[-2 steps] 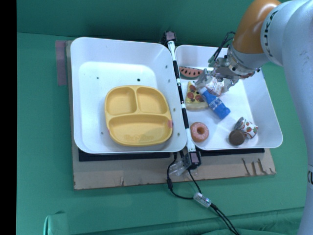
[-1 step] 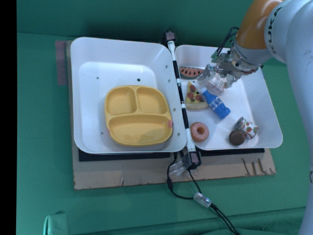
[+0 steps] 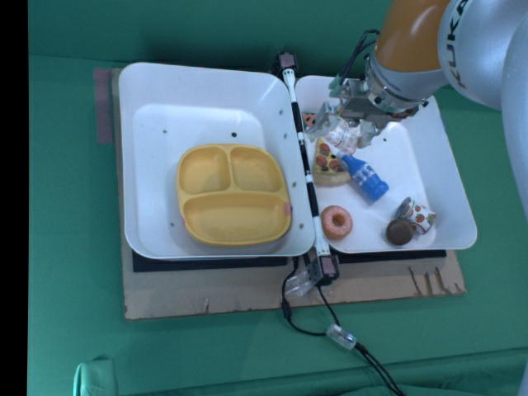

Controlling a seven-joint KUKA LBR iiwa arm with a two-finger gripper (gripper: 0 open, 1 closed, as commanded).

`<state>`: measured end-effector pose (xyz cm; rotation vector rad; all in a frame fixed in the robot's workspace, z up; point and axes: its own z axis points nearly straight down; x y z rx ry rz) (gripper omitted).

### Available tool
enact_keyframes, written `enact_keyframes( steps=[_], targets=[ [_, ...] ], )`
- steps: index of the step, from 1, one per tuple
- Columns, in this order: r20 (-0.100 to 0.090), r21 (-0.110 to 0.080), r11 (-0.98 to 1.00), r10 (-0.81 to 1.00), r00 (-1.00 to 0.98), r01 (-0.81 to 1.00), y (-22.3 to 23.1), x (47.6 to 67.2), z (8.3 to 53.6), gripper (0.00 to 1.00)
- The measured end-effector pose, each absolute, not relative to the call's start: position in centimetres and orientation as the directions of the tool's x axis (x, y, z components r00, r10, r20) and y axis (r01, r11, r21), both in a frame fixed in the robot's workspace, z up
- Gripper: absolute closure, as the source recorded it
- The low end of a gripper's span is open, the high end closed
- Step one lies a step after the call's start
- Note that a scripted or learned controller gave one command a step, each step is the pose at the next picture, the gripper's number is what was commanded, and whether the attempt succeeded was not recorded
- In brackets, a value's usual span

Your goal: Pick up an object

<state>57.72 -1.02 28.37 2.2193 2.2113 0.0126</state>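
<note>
Arm (image 3: 462, 23) cut off at right edge

Free room and obstacles. Left bin (image 3: 148, 97): a yellow divided plate (image 3: 233, 195) takes the middle and lower floor; open floor lies along its upper and left sides. Right bin (image 3: 450, 188): the tool (image 3: 346, 132) and arm (image 3: 445, 23) overhang the upper left corner, above a pizza slice (image 3: 327, 165) and touching or just over a blue bottle (image 3: 364, 178). A doughnut (image 3: 337, 222) lies near the lower left wall; a patterned cup (image 3: 419, 214) and a brown round piece (image 3: 400, 233) crowd the lower right. Open floor runs along the right side and the centre. A striped bar (image 3: 300, 147) divides the bins.
</note>
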Motion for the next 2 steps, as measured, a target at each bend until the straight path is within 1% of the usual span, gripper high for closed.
enact_keyframes(
  steps=[1,2],
  targets=[
    [0.001,0.012,-0.004,1.0,0.004,1.0,4.4,56.5,36.8,1.0],
    [0.003,0.004,-0.005,1.0,0.005,1.0,10.3,51.1,35.2,1.0]
  ],
)
